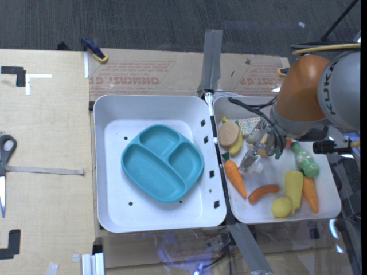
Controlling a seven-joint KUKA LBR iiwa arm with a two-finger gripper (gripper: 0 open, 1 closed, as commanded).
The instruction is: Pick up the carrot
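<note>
An orange carrot (234, 178) lies slanted along the left side of the right bin (327, 211), near the divider. A second orange carrot (311, 193) lies at that bin's right side, below a green vegetable (305, 161). My gripper (250, 160) hangs over the middle of the right bin, just right of and above the left carrot, apart from it. The grey arm with its orange band (304, 87) reaches in from the upper right and hides the bin's back right part.
In the right bin also lie a round bun (228, 133), a yellow banana (235, 147), a red sausage (264, 192), a yellow pepper (293, 187) and a lemon (281, 207). The left bin (109, 171) holds a blue divided plate (163, 162). Scissors (4, 153) lie far left.
</note>
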